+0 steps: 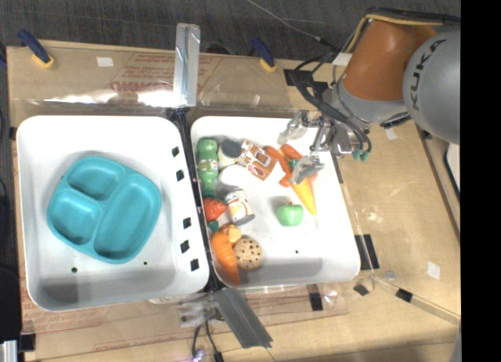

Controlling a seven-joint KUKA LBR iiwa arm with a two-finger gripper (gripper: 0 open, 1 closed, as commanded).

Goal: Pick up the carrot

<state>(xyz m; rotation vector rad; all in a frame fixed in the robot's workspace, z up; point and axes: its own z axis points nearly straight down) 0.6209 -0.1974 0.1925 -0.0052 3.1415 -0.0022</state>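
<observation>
Backdrop: dark ribbed carpet runs across the top of the frame, and below it my table is pale wood, with clear plastic sheeting taped under the bins.
Left bin: smooth white plastic, shallow, with rounded corners; it fills the left half of the frame.
Teal plate: glossy, soft-edged, split into three compartments, lying in the middle of the left bin.
Right bin: same white plastic, centre-right of the frame, crowded along its left wall.
Clutter, left side: a green ridged vegetable at the upper left of the bin, a small printed can below it, then an orange rounded piece and a speckled cookie at the lower left.
Green pepper: small, shiny, alone near the bin's middle.
Carrot: orange, tapering to a yellowish tip that points down and right, lying on the bin floor near the right wall, just under my gripper.
Gripper: grey metal, at the carrot's upper end; whether the fingers are spread or closed on it I cannot tell.
Arm: grey shell with an orange band, upper right of the frame.
Progress: by my judgement the reach is done, but the carrot looks unlifted, so a secure grasp and the lift remain.
</observation>
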